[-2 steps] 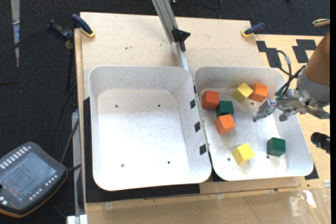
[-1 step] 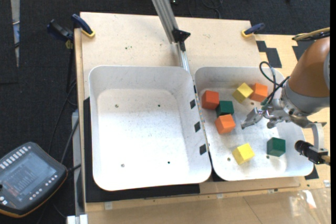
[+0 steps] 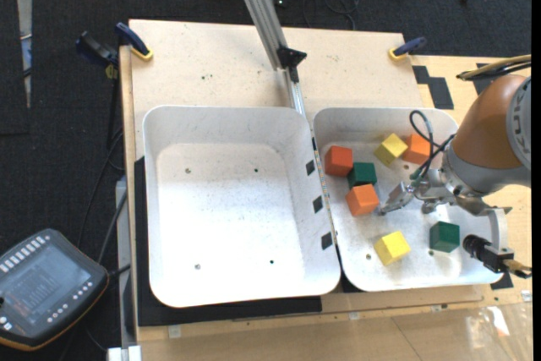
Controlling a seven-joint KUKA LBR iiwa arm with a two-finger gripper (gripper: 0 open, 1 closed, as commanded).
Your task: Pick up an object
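Gripper (image 3: 396,200) hangs low inside the right bin (image 3: 363,276), its fingers pointing toward the bin's middle; whether they are parted or closed cannot be told, and no block shows between them. Just left of the tips sits an orange block (image 3: 363,199). Above that lie a dark green block (image 3: 363,174) and a red-orange block (image 3: 339,160), touching or nearly so. A yellow block (image 3: 392,148) and another orange block (image 3: 417,149) rest near the bin's far side, close to the arm (image 3: 494,139). Nearer the front edge lie a second yellow block (image 3: 392,248) and a green block (image 3: 445,237). Beside it stands the left bin (image 3: 156,131)
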